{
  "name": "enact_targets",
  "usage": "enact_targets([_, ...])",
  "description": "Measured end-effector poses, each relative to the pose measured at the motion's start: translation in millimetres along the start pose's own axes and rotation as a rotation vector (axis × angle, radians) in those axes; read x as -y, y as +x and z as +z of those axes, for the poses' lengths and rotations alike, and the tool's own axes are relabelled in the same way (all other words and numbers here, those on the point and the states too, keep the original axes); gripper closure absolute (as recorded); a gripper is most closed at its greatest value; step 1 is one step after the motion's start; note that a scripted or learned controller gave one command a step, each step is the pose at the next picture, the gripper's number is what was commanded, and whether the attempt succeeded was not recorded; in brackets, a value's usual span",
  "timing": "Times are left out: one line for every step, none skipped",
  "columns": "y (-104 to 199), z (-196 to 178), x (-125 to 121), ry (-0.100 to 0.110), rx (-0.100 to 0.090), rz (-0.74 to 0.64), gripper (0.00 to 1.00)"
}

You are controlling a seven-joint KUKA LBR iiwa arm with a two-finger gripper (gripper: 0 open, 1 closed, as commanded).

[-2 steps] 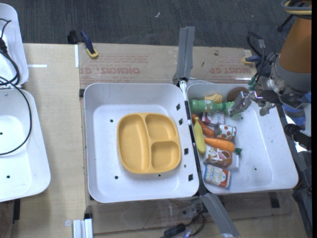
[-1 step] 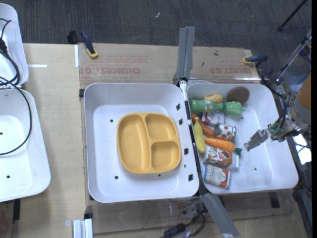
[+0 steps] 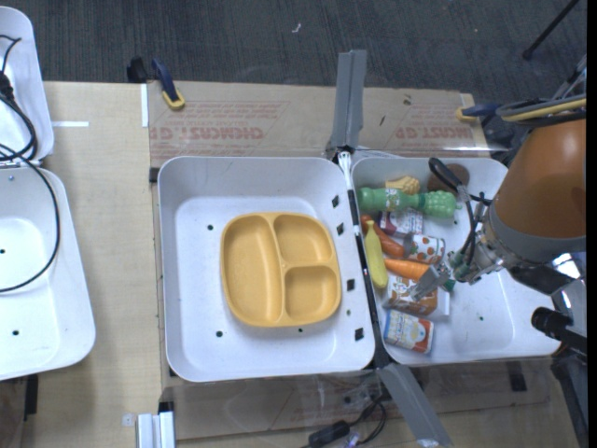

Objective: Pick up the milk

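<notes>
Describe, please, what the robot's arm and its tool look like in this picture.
The arm enters from the right as a bulky rounded body, orange on top with a grey band beneath. Thin dark cables run down its front toward the wrist. The tool is small, metallic grey with dark parts and a hint of green, hanging over the right bin.

A robotics lab: a wooden bench (image 3: 280, 119) bearing white bins (image 3: 187, 343), with loose cables (image 3: 28, 147).

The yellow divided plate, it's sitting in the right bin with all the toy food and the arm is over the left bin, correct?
Not quite. The camera view shows the yellow divided plate alone in the left bin. The toy food, including the banana and carrot, lies in the right bin, where the arm reaches in.
</notes>
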State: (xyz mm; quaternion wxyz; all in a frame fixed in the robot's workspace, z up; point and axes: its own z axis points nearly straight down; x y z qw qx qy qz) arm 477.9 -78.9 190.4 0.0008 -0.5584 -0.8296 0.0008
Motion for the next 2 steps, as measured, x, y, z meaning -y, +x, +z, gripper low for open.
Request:
enact_targets([-15, 0, -57, -0.001, 0.001, -0.058, 0.0])
enact_targets([-85, 99, -72, -0.002, 0.002, -0.197, 0.0])
